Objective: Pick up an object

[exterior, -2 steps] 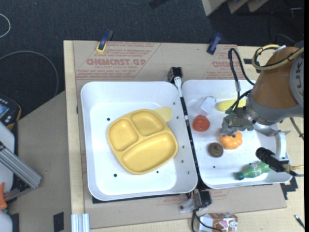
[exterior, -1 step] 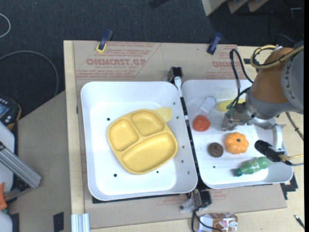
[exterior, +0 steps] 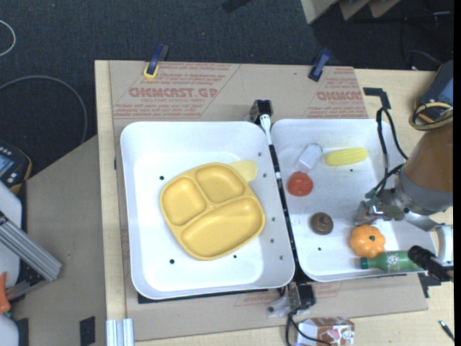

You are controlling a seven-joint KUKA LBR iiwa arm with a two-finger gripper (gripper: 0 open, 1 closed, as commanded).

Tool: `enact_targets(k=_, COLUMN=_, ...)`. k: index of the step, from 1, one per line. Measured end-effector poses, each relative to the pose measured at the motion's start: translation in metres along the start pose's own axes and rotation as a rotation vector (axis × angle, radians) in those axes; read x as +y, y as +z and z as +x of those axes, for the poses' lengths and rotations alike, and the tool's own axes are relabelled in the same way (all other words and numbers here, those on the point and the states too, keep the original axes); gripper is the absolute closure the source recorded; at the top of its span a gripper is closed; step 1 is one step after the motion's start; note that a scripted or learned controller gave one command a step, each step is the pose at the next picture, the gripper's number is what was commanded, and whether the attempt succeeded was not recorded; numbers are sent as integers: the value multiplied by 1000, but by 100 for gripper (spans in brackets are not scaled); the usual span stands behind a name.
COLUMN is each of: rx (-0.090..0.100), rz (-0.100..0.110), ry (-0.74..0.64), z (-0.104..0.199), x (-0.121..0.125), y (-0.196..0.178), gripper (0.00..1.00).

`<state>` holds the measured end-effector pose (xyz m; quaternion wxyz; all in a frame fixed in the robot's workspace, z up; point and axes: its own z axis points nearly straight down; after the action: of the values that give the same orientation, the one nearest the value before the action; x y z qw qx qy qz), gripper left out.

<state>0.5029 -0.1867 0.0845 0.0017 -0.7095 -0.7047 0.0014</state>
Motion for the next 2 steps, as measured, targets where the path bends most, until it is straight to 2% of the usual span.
enact_targets(k=1, rx=-2, rz=-8, ry=-5, z=3, x=4, y=-11, gripper=100)
enact_targets(k=2, rx=0, rz=-2, ry=-3, z=-40, x=-25, y=0, gripper=100)
